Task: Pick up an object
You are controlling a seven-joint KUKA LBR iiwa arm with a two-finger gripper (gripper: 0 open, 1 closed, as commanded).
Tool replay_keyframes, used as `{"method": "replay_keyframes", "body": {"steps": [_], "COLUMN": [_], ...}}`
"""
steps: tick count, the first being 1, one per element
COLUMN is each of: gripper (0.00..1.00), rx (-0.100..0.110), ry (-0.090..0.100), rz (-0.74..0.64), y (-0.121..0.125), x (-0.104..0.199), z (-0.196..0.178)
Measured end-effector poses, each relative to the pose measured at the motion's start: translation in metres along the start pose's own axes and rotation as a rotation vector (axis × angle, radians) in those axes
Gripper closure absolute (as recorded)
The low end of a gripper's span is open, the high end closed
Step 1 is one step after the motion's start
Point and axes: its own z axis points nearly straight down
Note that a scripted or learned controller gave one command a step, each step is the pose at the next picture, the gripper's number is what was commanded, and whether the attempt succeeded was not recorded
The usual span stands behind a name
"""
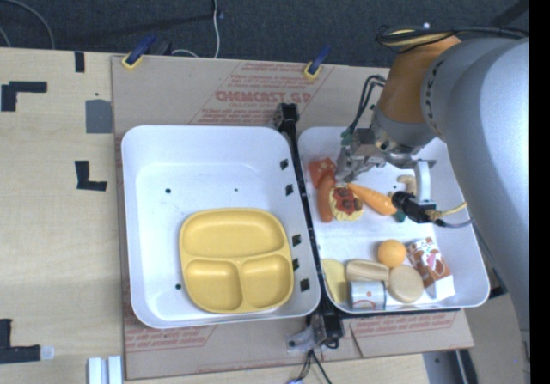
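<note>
In the right bin lie toy foods: a red-orange piece along the left wall, a yellow-and-red item beside it, and an orange carrot pointing right. My gripper reaches down from the orange-banded wrist right over these three, its tip just above the yellow-and-red item. Nothing visibly hangs from it. An orange ball, a tan roll, a round cream disc and a printed packet lie near the bin's front.
The left bin holds a yellow divided tray in its front half. A black divider runs between the bins. A black fitting with cable sits just right of the carrot. The grey arm covers the right side.
</note>
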Motion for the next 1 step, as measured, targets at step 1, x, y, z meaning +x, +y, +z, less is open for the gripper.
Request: {"method": "replay_keyframes", "body": {"steps": [1], "gripper": [0.00], "rx": [0.000], "ry": [-0.001], "rz": [0.000], "y": [-0.0002], "x": [-0.0002], "z": [0.0006]}}
